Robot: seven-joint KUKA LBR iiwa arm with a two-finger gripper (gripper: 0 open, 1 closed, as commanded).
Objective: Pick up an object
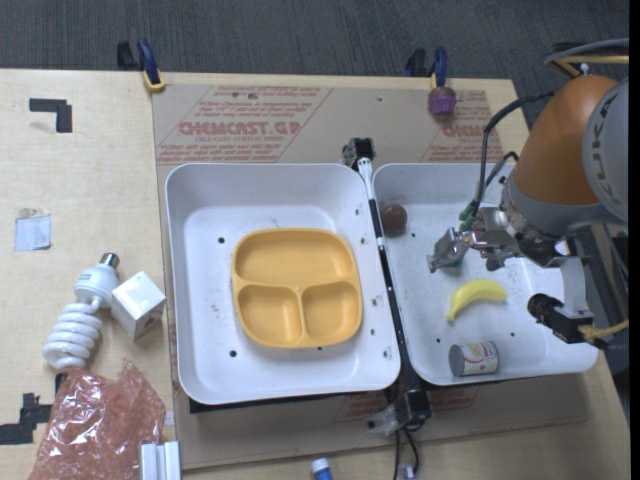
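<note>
A yellow banana [476, 295] lies in the right bin [420, 353], near the middle. Just above it, and a little to its left, hangs the pincer [449, 253]. The pincer is low over the white floor of the bin, and I cannot tell if it is open or closed (it looks like a small grey lump of metal from up here). Nothing shows between its fingers. The banana is near the pincer but not touching it.

Below the banana a small can [473, 358] lies on its side by the front wall of the bin. A little brown ball [394, 218] sits near the bin's left wall, up by the back.

The grey arm [560, 168] with its orange band reaches in from the right.

The left bin [200, 358] holds a yellow tray [297, 287] with three parts.

On the tabletop [70, 188], left of the bins, are a curly white light bulb [80, 320], a white cube [138, 303] and a crinkly pink bag [100, 423]. A purple thing [442, 100] sits on the board behind the right bin.
</note>
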